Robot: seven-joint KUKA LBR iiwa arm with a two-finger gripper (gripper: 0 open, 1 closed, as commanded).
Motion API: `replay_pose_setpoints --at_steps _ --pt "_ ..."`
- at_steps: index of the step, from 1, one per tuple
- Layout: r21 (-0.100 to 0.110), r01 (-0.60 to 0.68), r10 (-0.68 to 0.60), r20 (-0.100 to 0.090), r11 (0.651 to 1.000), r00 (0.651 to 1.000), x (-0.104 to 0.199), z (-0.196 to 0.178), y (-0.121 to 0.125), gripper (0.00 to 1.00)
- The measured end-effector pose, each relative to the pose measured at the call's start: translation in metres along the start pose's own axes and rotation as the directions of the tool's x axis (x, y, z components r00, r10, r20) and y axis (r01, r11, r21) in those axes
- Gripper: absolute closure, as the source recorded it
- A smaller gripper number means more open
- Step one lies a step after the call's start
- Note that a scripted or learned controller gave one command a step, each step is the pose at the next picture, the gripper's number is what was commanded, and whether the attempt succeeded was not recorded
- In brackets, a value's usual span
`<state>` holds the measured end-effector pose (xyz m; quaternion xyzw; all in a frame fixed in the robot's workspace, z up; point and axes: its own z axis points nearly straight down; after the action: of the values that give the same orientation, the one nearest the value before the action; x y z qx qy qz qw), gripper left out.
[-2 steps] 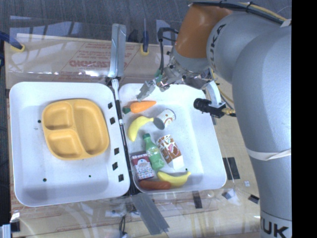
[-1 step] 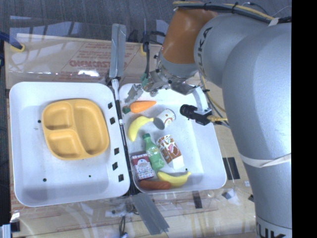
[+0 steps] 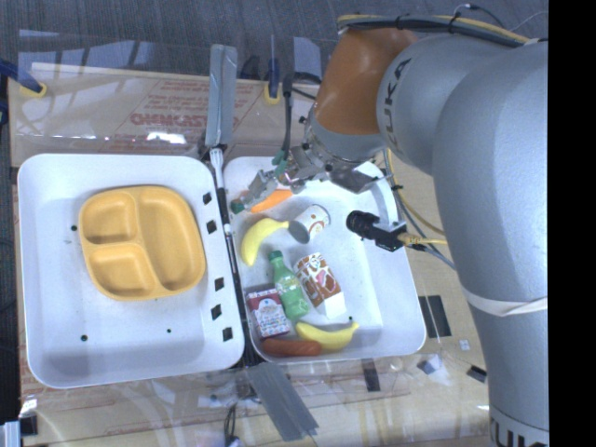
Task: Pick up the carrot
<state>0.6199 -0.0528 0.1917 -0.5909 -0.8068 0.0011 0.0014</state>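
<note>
The gripper [image 3: 284, 177] sits low over the far corner of the right bin [image 3: 396, 319], its tip just above and touching or nearly touching the carrot [image 3: 271, 196]; how wide it stands cannot be told, since the wrist and its fittings cover that part. The carrot lies directly under the tip, a short orange piece pointing toward the divider between the bins, with something grey-green at its far end. The step in hand looks like the approach or the grasp itself, with no lift begun. Next, the arm would need a firm close on the carrot and a straight rise, judged by whether the orange piece comes up with it. Just nearer the camera from the gripper lies a banana [image 3: 258, 237], and beside that a small tipped cup [image 3: 309, 223]; both crowd the carrot. Farther out are a green bottle [image 3: 289, 290], a second banana [image 3: 327, 334], and, in the left bin [image 3: 47, 343], a yellow divided plate [image 3: 142, 241].
</note>
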Motion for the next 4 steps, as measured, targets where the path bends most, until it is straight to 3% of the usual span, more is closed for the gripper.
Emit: replay_pose_setpoints --at_steps 1,2,3,4 --pt "0.001 0.003 -0.003 0.000 1.000 1.000 0.000 -0.010 0.001 1.00" --pt "0.001 0.003 -0.003 0.000 1.000 1.000 0.000 -0.010 0.000 0.00" --pt "-0.002 0.033 -0.033 0.001 0.999 0.999 -0.035 0.000 0.028 0.00" --pt "-0.001 -0.046 0.046 0.001 0.999 0.999 0.001 -0.043 -0.026 0.00"
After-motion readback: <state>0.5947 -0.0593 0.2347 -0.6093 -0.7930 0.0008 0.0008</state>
